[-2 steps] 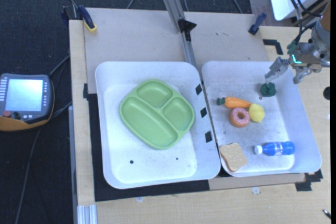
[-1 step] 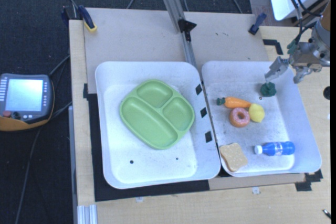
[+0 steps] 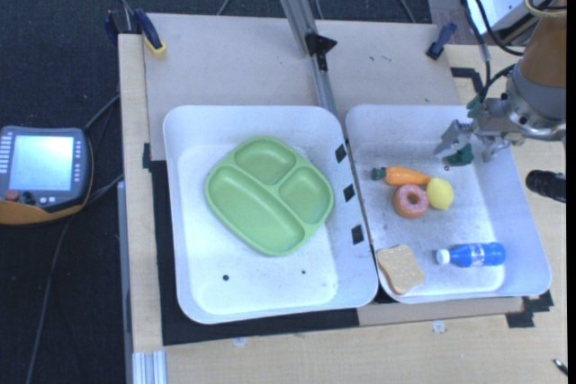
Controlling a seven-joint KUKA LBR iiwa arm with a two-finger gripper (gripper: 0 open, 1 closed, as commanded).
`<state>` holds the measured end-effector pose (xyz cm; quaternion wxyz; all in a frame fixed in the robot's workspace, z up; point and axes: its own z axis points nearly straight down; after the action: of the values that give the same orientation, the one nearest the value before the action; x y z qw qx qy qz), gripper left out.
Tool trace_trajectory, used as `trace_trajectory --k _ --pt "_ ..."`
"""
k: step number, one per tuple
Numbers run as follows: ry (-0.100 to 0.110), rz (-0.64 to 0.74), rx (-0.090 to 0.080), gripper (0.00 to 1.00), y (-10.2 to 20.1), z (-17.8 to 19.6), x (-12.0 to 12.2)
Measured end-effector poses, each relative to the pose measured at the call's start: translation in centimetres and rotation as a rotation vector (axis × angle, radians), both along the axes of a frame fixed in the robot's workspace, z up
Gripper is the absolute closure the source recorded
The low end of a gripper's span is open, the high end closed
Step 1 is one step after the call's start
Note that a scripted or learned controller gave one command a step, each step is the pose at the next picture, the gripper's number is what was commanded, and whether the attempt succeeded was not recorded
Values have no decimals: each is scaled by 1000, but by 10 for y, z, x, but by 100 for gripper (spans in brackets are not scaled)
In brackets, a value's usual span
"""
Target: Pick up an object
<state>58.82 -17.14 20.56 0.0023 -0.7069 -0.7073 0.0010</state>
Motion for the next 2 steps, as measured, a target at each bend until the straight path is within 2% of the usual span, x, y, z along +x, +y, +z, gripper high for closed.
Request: trace_trajectory --k 2 --pt "-4 -1 -1 0 4 -112 3"
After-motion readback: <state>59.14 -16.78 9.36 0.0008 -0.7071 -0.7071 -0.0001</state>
